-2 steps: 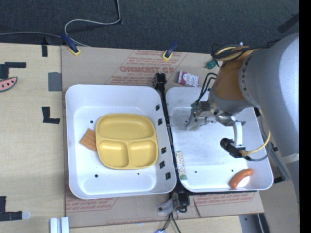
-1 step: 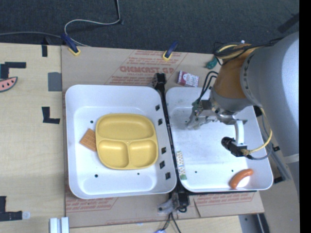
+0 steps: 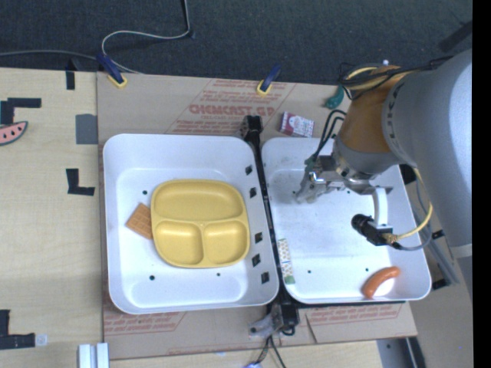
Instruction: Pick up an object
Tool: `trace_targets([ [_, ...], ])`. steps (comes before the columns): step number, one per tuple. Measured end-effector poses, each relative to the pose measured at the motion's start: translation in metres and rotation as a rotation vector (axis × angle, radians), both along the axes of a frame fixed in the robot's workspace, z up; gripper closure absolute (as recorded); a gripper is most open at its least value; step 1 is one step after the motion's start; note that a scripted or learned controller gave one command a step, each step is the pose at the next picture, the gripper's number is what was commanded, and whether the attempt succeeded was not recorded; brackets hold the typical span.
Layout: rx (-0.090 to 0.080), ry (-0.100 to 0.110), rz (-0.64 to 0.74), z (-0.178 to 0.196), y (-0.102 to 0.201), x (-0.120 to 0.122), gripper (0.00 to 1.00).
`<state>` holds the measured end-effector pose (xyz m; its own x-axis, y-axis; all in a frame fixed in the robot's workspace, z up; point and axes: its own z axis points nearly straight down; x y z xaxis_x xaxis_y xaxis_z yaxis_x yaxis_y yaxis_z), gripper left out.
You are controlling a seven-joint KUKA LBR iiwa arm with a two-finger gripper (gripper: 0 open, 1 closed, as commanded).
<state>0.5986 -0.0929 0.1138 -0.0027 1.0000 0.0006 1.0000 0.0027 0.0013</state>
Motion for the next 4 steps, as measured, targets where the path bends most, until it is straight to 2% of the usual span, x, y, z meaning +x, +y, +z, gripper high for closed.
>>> trace_targets([
  [4, 0.007, 0.006, 0.003, 0.036, 0.003, -0.001, 1.00],
])
